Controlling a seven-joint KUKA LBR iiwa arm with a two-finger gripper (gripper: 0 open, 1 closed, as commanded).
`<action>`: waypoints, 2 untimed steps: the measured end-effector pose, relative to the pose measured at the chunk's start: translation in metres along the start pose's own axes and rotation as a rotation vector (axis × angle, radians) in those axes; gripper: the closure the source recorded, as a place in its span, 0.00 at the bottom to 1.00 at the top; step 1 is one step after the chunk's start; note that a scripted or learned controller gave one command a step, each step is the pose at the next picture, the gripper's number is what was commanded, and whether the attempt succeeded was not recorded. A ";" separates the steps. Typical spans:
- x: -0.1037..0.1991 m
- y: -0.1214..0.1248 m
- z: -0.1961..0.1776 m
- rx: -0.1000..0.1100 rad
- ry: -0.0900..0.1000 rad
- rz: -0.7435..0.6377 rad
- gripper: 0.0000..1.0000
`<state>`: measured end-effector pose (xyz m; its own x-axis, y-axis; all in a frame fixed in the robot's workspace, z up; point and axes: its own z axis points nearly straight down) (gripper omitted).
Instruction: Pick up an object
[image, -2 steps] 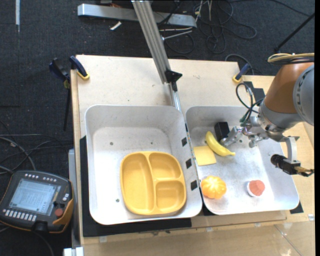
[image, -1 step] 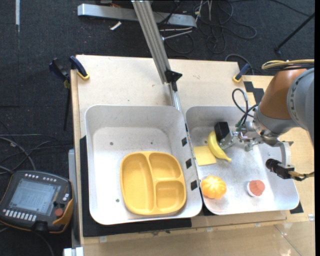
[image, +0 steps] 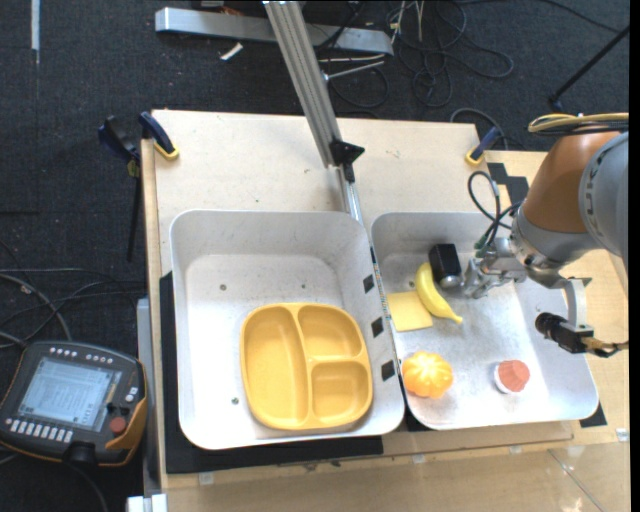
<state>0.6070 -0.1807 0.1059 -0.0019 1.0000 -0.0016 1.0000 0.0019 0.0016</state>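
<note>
In the right bin (image: 560, 395) lie a yellow banana (image: 434, 294), a flat pale-yellow slice (image: 409, 311) partly under it, an orange fruit (image: 427, 374) near the front left corner, and a small red round piece (image: 512, 376) near the front. My gripper (image: 445, 266) is low in the bin's back half, its black tip right beside the banana's upper end. Nothing is visibly lifted off the bin floor. The arm's grey wrist and orange band (image: 560, 190) reach in from the right.
The left bin (image: 200, 250) holds a yellow divided plate (image: 305, 365). A slanted metal pole (image: 310, 85) crosses the bench at the back. A teach pendant (image: 65, 400) lies on the floor to the left. Cables hang at the arm's wrist (image: 490, 205).
</note>
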 end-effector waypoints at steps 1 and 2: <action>-0.010 0.005 -0.055 -0.004 -0.001 0.002 1.00; -0.015 0.003 -0.118 -0.007 -0.002 0.001 1.00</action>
<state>0.6097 -0.1956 0.2235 -0.0010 1.0000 -0.0033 1.0000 0.0011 0.0082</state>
